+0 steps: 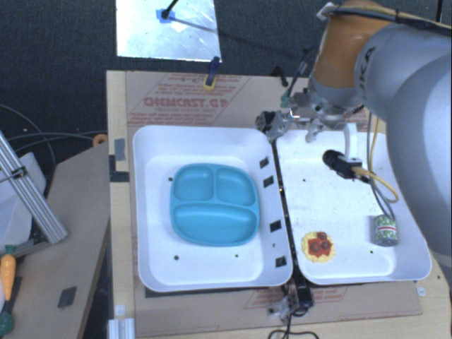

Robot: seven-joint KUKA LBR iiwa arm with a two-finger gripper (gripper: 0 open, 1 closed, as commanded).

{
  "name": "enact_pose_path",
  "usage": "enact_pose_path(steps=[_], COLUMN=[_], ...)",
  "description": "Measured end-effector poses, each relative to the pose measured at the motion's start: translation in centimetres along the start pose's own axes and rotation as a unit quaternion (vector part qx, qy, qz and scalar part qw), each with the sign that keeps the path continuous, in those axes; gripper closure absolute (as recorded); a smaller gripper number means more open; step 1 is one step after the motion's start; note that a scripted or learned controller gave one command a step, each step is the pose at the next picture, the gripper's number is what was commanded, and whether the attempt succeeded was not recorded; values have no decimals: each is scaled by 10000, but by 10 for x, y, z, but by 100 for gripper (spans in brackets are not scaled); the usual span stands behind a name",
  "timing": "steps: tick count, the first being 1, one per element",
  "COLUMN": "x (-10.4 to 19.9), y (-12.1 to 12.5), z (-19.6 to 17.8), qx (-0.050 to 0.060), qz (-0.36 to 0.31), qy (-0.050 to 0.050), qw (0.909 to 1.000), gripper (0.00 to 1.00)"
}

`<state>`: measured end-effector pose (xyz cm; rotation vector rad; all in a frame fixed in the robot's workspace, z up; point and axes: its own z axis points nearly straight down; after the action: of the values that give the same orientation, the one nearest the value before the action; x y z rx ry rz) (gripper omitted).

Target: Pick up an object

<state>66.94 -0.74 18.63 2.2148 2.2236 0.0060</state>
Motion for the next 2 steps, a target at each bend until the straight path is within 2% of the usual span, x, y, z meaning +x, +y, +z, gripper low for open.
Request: enact_pose_path(steps=[1,2], x=[-25,22], y=[0,-67], z=[-14,-23], qx=[2,34], qz=[21,-12], qy=[-8,9], qw=[10000,10000], gripper=[0,0])
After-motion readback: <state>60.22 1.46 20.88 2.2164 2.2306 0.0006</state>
